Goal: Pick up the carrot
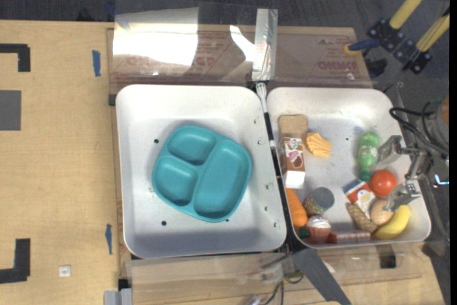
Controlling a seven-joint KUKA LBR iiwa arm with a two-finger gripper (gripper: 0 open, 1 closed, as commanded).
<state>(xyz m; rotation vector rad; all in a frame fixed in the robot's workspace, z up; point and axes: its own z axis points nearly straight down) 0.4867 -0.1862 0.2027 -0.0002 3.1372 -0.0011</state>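
Note:
The carrot [296,206], orange with a green top at its near end, lies along the left wall of the right bin [335,105], near that bin's front. My gripper [401,168] hangs at the right bin's right side, far to the right of the carrot. Its metal fingers [391,147] stand apart, open, with nothing held between them. A red tomato [383,182] sits just left of the gripper.
The right bin is crowded: a brown loaf [293,125], a snack packet [293,154], a yellow-orange piece [319,146], a green bottle [368,149], a grey can [322,198] beside the carrot, a banana [396,221]. A teal divided plate [202,171] lies in the left bin [136,125].

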